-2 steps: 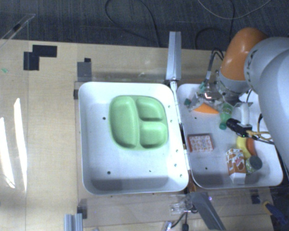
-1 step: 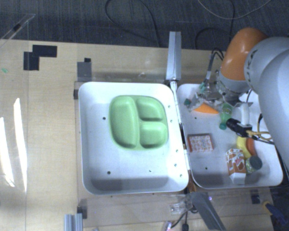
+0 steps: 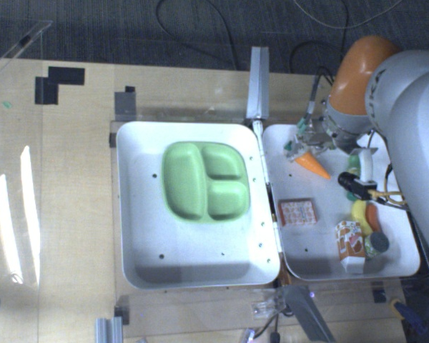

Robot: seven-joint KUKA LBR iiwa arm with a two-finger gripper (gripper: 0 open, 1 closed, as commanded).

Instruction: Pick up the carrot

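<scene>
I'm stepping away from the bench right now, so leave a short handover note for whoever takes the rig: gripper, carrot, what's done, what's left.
Gripper: low over the far-left part of the right white bin, right at the thick end of the orange tapered carrot. The view doesn't settle whether it is open or shut.
Carrot: lying on the bin floor, tip pointing toward the bin's middle. It looks not lifted.
Nearby: a red patterned square packet sits nearer the camera; the green sectioned tray is in the left white bin.
Done: approach to the carrot.
Left: confirm a grasp, then lift it.
</scene>
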